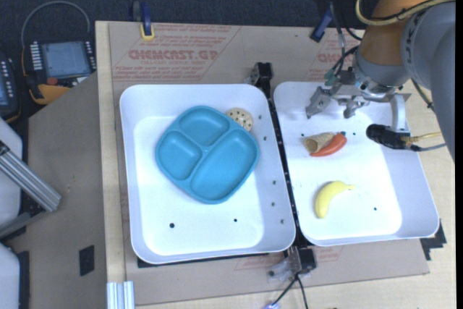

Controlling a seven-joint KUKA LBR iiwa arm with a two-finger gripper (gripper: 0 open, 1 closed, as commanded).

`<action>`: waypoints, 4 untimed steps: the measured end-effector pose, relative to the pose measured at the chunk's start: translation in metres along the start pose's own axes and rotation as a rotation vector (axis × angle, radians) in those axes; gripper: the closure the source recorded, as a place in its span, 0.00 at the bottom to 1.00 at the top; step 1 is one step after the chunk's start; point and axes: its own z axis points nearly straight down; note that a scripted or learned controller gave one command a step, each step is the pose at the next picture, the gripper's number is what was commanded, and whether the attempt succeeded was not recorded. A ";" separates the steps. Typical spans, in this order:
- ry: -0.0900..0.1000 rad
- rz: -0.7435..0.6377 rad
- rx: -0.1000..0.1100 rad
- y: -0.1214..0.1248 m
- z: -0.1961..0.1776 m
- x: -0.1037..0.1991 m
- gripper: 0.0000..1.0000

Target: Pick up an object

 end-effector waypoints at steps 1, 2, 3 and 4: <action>-0.001 0.000 -0.002 -0.001 0.033 0.001 0.00; -0.002 0.000 -0.009 0.001 0.020 0.001 1.00; -0.003 0.000 -0.015 0.006 -0.026 0.005 1.00; -0.003 0.000 -0.016 0.001 -0.085 0.012 1.00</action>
